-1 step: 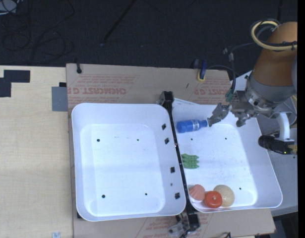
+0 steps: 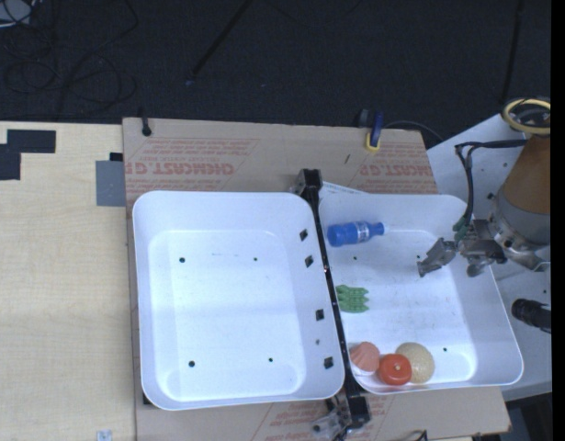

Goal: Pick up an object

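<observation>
The right bin (image 2: 489, 338) holds several small things. A blue bottle (image 2: 355, 233) lies on its side near the bin's far left corner. By the left wall lies a green toy (image 2: 352, 299). In the near corner a pink piece (image 2: 364, 356), a red round piece (image 2: 394, 369) and a tan ball (image 2: 416, 361) sit together. My gripper (image 2: 455, 260) hangs over the right part of this bin, to the right of the bottle and apart from it. Its fingers stand open with nothing between them.
The left bin (image 2: 149, 274) lies beside the right one, with a black divider (image 2: 323, 283) between them. Both rest on a cardboard sheet (image 2: 227, 159). A yellow clip (image 2: 374, 138) stands at the cardboard's far edge. The arm's orange band (image 2: 530, 177) is at the right.
</observation>
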Controlling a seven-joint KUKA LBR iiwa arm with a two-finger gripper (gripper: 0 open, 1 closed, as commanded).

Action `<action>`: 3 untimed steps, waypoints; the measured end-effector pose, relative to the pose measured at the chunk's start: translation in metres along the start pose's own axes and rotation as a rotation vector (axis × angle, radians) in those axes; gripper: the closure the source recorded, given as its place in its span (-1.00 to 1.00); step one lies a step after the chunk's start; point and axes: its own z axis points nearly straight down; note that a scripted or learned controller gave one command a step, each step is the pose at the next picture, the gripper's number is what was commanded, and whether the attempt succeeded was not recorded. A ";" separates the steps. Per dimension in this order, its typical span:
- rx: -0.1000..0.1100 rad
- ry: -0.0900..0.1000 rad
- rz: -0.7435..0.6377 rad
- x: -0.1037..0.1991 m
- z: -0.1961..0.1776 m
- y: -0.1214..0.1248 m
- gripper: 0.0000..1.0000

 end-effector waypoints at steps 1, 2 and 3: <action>-0.006 0.000 -0.005 0.004 -0.014 0.003 1.00; -0.007 0.003 -0.007 0.045 -0.059 -0.080 1.00; -0.014 -0.002 -0.011 0.053 -0.092 -0.023 1.00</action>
